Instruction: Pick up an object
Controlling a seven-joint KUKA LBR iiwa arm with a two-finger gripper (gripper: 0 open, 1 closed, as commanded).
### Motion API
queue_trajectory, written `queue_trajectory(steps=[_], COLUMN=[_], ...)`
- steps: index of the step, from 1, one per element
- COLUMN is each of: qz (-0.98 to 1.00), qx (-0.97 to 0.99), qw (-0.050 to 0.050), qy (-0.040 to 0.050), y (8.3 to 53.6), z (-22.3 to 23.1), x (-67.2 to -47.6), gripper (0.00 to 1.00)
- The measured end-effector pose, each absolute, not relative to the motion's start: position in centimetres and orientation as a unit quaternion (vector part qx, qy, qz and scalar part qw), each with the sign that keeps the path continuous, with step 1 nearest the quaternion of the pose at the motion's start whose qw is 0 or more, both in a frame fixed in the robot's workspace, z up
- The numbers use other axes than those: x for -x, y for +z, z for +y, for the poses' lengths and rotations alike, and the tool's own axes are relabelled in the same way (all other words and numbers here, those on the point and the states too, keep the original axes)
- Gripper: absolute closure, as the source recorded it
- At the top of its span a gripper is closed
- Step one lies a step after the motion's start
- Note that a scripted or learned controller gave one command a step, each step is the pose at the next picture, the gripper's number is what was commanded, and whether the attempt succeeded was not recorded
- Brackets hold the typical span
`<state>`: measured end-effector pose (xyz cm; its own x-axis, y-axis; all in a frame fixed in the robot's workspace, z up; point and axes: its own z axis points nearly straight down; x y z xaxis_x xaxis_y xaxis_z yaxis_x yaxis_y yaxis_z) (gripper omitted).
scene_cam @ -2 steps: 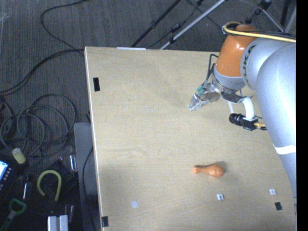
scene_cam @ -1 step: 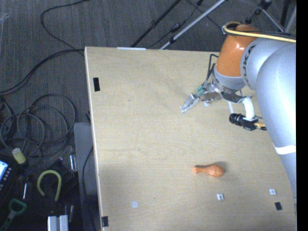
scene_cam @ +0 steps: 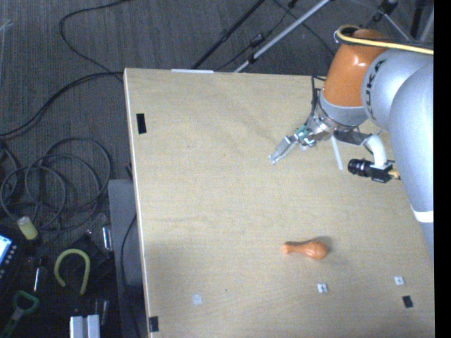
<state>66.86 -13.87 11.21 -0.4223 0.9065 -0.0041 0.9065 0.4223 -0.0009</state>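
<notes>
Wood-colored board fills most of the camera view: this is the surface (scene_cam: 211, 189), pale tan and flat, seen from above at a slant. On it lies one small orange object (scene_cam: 307, 248). It looks like a little pear or a tiny gourd, with a fat round end on the right and a thin neck pointing left. It rests on its side in the lower right part of the surface, all alone.

From the right comes the arm (scene_cam: 405, 104), big and grey, with an orange band (scene_cam: 351, 72) near its end. The gripper (scene_cam: 276, 156) sticks out from the arm toward the left and a bit down. It is thin and shiny. Its tip is up in the upper middle of the surface, well apart from the orange object, which is lower down. Nothing is between the fingers. They are too small and blurry, so I cannot tell if they are spread or pressed together.

A few small marks sit on the surface: a black one (scene_cam: 141, 123) near the top left edge, and some little squares (scene_cam: 322, 287) near the bottom right.

Off the surface, on the left, the dark floor (scene_cam: 63, 62) has black cables (scene_cam: 49, 174) in loops and a yellow-green hook shape (scene_cam: 72, 266).
</notes>
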Motion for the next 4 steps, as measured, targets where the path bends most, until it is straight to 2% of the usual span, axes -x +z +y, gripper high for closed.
queue_trajectory(steps=[1, 2, 3, 4], qz=[0.87, 0.87, 0.808, 0.762], qx=[-0.493, -0.493, -0.589, -0.647], qw=[0.001, 0.001, 0.001, -0.001], qy=[-0.0013, -0.0005, -0.001, -0.0002], y=[8.4, 9.4, 23.4, 18.0], z=[-13.7, -13.6, -16.1, -12.4], x=[-66.8, -66.9, -66.9, -66.8], gripper=[0.0, 1.0, 1.0, 1.0])
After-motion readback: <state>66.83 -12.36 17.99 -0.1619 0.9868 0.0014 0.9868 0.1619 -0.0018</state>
